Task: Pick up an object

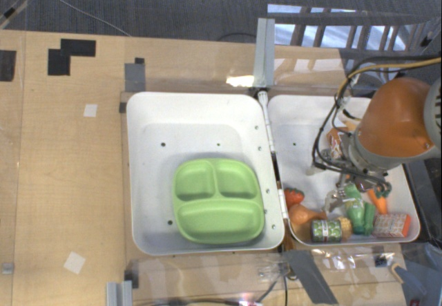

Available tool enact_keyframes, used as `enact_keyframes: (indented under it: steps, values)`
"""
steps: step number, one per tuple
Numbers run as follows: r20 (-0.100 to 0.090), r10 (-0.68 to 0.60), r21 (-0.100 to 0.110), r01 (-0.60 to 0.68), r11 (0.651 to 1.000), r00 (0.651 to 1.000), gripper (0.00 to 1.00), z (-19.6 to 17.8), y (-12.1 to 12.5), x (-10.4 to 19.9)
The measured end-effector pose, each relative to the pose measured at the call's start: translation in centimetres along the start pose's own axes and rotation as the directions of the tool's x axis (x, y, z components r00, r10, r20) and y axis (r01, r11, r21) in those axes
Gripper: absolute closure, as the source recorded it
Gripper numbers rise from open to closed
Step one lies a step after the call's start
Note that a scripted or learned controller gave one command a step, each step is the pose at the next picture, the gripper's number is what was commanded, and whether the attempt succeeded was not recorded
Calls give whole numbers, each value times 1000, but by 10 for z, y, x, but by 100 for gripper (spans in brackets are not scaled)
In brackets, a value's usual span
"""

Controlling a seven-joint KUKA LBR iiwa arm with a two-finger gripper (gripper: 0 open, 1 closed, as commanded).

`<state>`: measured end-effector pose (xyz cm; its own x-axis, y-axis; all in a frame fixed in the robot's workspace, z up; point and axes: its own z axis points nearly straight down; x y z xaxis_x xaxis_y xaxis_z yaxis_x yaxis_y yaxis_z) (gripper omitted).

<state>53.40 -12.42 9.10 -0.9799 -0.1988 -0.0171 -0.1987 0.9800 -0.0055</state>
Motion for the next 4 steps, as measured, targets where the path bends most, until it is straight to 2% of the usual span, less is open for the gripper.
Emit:
enact_keyframes:
  steps: [1, 2, 3, 4]
  values:
    - [-4, 116, -2, -116, 993, 993, 0, 5, -51, -104]
    - [-6, 96, 0, -96, 995, 995, 0, 3, -62, -47]
    - [13, 93, 4, -93, 996, 996, 100, -13, -62, -54]
    - [12, 92, 4, -93, 996, 996, 0, -12, -62, -53]
